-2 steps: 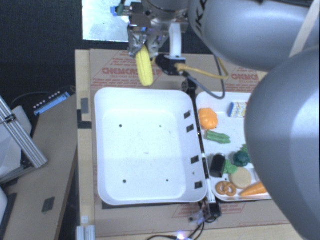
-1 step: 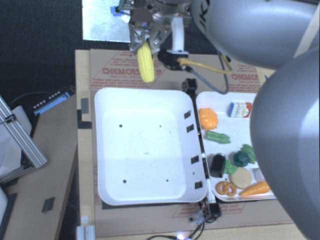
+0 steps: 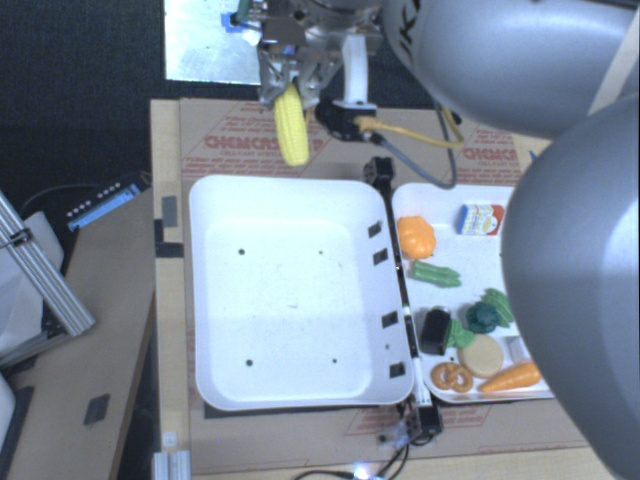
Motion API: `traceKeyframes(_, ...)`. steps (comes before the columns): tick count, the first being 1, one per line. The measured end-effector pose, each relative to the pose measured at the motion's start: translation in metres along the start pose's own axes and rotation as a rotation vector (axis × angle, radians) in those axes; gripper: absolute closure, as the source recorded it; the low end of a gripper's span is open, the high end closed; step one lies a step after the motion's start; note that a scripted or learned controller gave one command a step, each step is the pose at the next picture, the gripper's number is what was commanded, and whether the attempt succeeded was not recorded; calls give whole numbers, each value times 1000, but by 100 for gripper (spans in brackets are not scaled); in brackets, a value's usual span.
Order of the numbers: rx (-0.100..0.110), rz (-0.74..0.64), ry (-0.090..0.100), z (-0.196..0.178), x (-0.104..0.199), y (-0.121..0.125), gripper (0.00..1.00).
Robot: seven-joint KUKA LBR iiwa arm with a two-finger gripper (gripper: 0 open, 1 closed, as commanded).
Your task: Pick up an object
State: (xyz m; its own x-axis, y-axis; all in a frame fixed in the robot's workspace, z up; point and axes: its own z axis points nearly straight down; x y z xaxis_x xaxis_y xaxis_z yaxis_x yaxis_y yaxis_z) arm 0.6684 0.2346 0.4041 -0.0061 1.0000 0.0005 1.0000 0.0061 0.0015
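Camera view: grey arm with orange band reaches in from the right, wrist high over the far edge of the left bin. Claw point(image 3: 288, 90) is pinching the top end of a yellow plastic corn cob point(image 3: 291, 128); the cob hangs below the fingers, slightly tilted, over the cardboard-covered surface point(image 3: 230, 138) just beyond the rim of the shallow white left bin point(image 3: 290, 288). Cob appears clear of both bin and surface.

Right white bin point(image 3: 440, 203) carries the remaining items: orange plastic pepper point(image 3: 416, 236), green plastic bean pod point(image 3: 436, 274), small white carton point(image 3: 481, 218), green broccoli piece point(image 3: 486, 314), black block point(image 3: 435, 330), round beige disc point(image 3: 482, 354), pretzel point(image 3: 450, 376), orange carrot point(image 3: 510, 376).

Risks, as judgement:
- Grip sits on the cob's very end, so most of its length dangles unsupported. A quick swing or stop could let it pivot or slip out.
- Smooth tapered plastic gives the fingers little to bite.
- Drop from here would likely land on the cardboard outside the bin rather than inside, and the cob could roll.
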Motion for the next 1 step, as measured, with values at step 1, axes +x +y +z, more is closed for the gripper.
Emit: traceKeyframes(1,0,0,0,0,0,0,100)
